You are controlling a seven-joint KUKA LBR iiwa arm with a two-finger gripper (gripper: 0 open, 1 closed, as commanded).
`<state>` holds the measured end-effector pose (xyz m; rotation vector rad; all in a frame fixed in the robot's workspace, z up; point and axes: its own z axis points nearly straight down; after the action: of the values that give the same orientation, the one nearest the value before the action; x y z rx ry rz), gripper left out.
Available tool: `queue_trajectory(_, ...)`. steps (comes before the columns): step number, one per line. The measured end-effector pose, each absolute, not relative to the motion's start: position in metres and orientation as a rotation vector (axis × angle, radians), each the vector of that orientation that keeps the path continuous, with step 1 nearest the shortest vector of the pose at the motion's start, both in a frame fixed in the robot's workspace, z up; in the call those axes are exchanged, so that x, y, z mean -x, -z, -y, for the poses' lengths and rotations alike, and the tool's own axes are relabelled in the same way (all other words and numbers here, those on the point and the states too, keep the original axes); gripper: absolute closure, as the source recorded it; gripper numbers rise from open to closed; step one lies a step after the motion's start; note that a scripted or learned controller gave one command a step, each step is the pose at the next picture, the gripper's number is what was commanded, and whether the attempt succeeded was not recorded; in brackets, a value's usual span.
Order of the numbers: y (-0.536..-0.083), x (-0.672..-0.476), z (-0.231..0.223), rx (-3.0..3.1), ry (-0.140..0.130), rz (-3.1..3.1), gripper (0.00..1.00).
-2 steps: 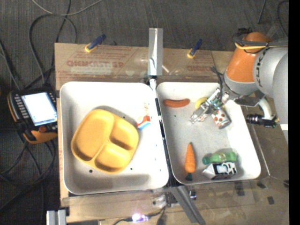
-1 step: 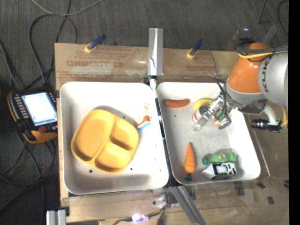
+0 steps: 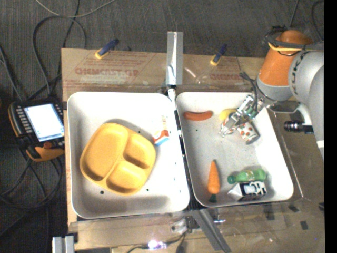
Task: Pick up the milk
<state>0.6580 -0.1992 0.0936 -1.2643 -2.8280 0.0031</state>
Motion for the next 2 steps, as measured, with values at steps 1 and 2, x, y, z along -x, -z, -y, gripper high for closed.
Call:
queue_trajectory(1, -0.09, -0.602, 0.19, 1.012, -0.001, 2.989, 0.0)
queue_trajectory(2, -0.094, -0.647, 0.209, 1.664, 0.013, 2.627, 0.0)
